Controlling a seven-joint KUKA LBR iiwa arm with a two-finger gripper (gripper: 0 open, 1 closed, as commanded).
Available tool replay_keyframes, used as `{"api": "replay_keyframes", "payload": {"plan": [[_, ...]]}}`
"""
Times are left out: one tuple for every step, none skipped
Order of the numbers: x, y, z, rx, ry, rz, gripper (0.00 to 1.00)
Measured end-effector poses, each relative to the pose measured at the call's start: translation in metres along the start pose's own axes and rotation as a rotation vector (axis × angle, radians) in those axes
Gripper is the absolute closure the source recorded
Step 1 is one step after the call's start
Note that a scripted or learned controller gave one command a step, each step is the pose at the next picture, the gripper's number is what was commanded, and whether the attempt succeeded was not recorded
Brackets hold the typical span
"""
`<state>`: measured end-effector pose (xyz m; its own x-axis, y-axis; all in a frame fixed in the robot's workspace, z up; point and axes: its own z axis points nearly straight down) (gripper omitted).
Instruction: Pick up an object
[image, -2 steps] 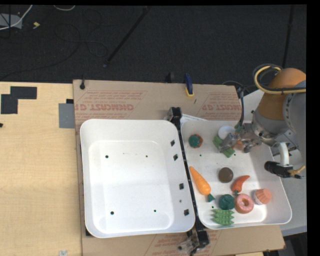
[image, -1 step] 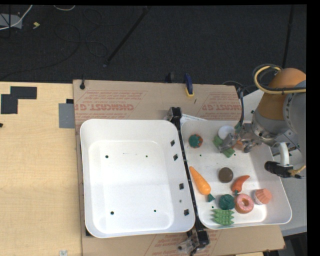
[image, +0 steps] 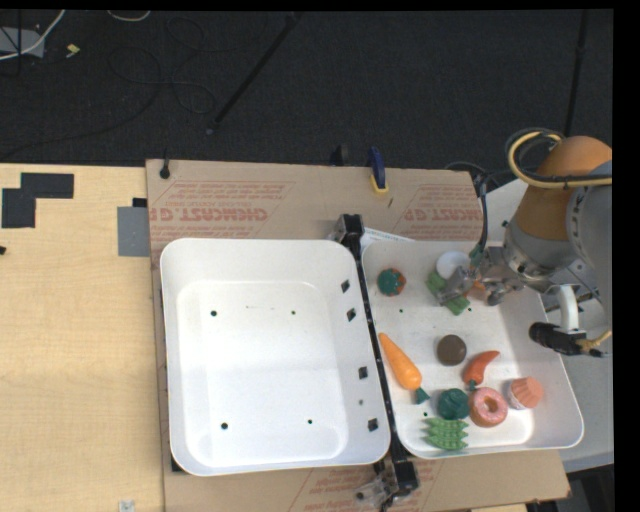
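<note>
Two white bins are sitting side by side on the bench. The left bin (image: 265, 355) is the larger in view; the right bin (image: 520, 350) is carrying all the toy items.

The arm (image: 560, 205) is reaching in from the right, over the far right part of the right bin. Its gripper (image: 468, 285) is hanging low at the far side of that bin, just above or touching a small green piece (image: 445, 285). Whether the gripper is spread, pressed together or pinching the piece cannot be told; the parts are too small and cluttered.

Progress: judged as at the grasp attempt. Nothing is visibly raised clear of the bin, so the pick is not yet confirmed; securing and lifting are remaining.

Count in the right bin, largest first:
- one orange carrot (image: 400, 362), left side
- one pink doughnut (image: 489, 407), near side
- one green spiky piece (image: 446, 433), near edge
- one red pepper (image: 479, 365)
- one pink round item (image: 524, 392)
- one teal item (image: 453, 402)
- one brown ball (image: 451, 349), centre
- one green-and-orange ball (image: 390, 282), far left
- one white cup-like item (image: 450, 265), far side
</note>
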<state>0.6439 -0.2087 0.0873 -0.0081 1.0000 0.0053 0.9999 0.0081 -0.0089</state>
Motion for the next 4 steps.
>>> {"api": "replay_keyframes", "payload": {"plan": [[0.000,0.000,0.000,0.000,0.000,0.000,0.00],[0.000,0.000,0.000,0.000,0.000,0.000,0.00],[-0.003,-0.025,0.000,-0.004,-0.005,0.007,0.00],[0.032,0.000,0.001,-0.005,-0.004,0.005,0.00]]}}
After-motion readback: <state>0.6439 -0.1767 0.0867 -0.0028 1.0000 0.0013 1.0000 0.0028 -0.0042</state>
